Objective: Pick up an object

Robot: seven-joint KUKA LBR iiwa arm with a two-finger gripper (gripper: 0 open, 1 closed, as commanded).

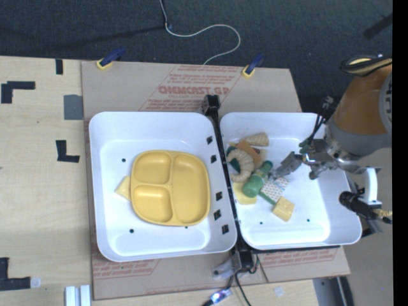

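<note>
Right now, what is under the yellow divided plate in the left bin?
A pale yellow wedge pokes out from under the yellow divided plate at its left edge. The rest of it is hidden.

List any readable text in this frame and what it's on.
"CHEMCAST GP" in red on the cardboard sheet under the bins; the first word is blurred, so this reading is likely rather than sure.
Fainter red lines above and below it on the cardboard: too blurred to read.
Red print on the cardboard edge below the bins: too small to read.
Nothing readable on the bins, tray or objects.
</note>
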